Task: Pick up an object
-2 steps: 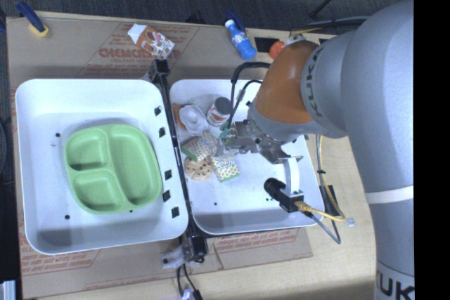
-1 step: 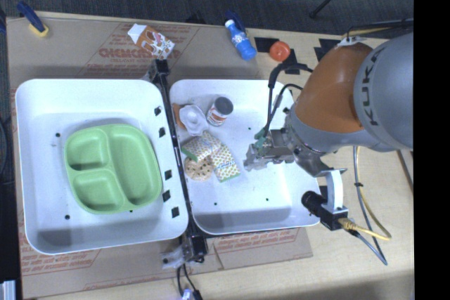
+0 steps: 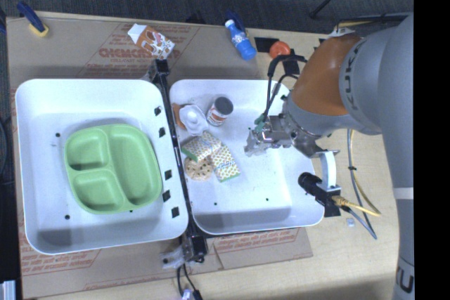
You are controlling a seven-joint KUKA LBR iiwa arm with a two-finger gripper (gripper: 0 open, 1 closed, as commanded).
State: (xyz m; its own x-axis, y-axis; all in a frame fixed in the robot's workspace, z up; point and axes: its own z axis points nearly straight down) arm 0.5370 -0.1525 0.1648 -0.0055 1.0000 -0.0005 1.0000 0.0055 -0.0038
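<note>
The arm [image 3: 351, 81] hung over the right bin's [image 3: 281, 211] right edge, gripper [image 3: 260, 140] low inside it — can't say what it was doing. Green tray [image 3: 112, 168] filled the left bin [image 3: 35, 151]; small can [image 3: 221, 109] and snack packets [image 3: 211, 154] sat along the right bin's left edge.

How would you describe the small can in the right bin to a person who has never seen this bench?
Look in the right bin, at its far left corner beside the divider. The can lies there next to a white cup. Its dark round top and red-and-white label set it apart.
</note>
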